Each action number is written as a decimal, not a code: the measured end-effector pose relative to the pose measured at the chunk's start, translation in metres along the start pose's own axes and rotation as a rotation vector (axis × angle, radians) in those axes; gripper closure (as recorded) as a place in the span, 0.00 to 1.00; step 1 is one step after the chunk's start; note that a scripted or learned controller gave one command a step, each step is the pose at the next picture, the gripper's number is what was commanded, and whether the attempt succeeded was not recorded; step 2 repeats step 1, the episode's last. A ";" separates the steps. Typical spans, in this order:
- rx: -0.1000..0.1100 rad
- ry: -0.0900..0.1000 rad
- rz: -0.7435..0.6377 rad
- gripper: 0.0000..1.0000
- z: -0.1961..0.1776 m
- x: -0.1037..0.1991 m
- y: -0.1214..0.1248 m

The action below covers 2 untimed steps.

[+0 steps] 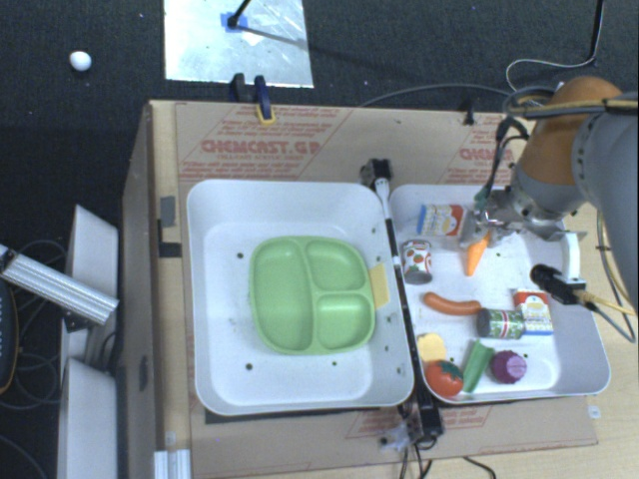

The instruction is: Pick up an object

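Observation:
My gripper point(485, 230) hangs over the back of the right bin point(589, 362), below the grey wrist and its orange band. An orange carrot point(474, 256) stands nearly upright right under it, with its thick top end caught between the fingertips, so the gripper is shut on it. Around it in the same bin lie a blue and white box point(439, 218), a small red and white can point(416, 259) and an orange sausage point(452, 304).
Nearer the front of the right bin are a green-labelled can point(501, 322), a red and white box point(535, 310), a tomato point(446, 375), a green vegetable point(476, 364) and a purple piece point(509, 366). The left bin point(215, 267) holds a green divided plate point(310, 295).

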<state>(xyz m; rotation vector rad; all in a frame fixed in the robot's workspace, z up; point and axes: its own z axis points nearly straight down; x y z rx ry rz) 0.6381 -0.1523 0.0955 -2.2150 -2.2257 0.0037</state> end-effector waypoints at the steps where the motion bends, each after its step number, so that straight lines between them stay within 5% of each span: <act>1: -0.007 0.002 0.000 1.00 -0.090 0.091 -0.005; 2: -0.007 0.002 0.000 1.00 -0.090 0.091 -0.005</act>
